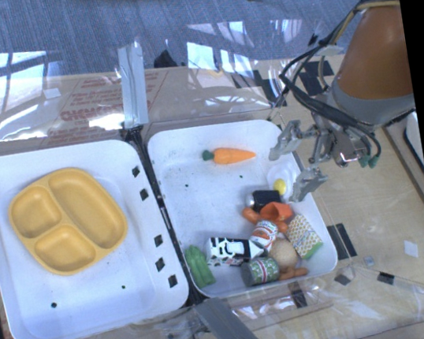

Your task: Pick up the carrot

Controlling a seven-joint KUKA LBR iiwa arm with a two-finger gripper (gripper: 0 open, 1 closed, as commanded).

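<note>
The carrot (230, 155), orange with a green top at its left end, lies flat near the back of the right bin (201, 198). My gripper (295, 163) hangs over that bin's right rim, to the right of the carrot and apart from it. Its two fingers (284, 143) are spread wide and hold nothing.
A yellow three-part plate (67, 219) sits in the left bin (27, 314). A pile of toy food and small packs (267, 240) crowds the right bin's front right corner, with a green item (198, 266) at its front left. Bare bin floor surrounds the carrot.
</note>
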